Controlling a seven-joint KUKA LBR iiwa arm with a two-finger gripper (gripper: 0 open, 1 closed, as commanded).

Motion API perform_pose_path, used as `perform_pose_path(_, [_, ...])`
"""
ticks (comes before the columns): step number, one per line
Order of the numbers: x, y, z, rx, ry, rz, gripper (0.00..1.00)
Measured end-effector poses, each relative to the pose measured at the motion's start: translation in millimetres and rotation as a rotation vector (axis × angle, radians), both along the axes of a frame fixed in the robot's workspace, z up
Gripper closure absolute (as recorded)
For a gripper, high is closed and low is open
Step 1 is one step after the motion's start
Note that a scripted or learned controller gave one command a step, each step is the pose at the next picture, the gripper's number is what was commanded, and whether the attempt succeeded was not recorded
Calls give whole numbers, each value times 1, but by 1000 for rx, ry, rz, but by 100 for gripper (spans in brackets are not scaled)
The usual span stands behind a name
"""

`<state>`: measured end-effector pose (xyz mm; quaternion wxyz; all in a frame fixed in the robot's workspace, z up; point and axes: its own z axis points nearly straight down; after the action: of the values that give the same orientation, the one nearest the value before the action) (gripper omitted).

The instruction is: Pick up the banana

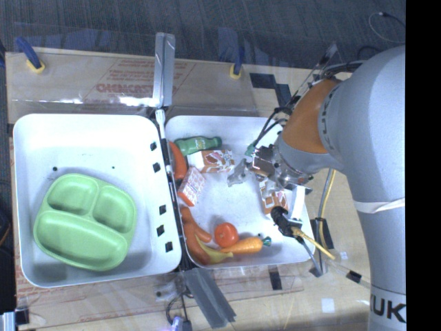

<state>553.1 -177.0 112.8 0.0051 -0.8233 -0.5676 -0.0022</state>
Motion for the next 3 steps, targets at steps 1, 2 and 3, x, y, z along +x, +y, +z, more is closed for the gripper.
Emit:
perform_pose_path(1, [-7, 69, -22, -9, 4, -93, 0])
perform_pose_path(2, [15, 69, -21, -10, 1, -198, 0])
perform_pose_path(3, [50, 6, 161, -10, -1, -45, 0])
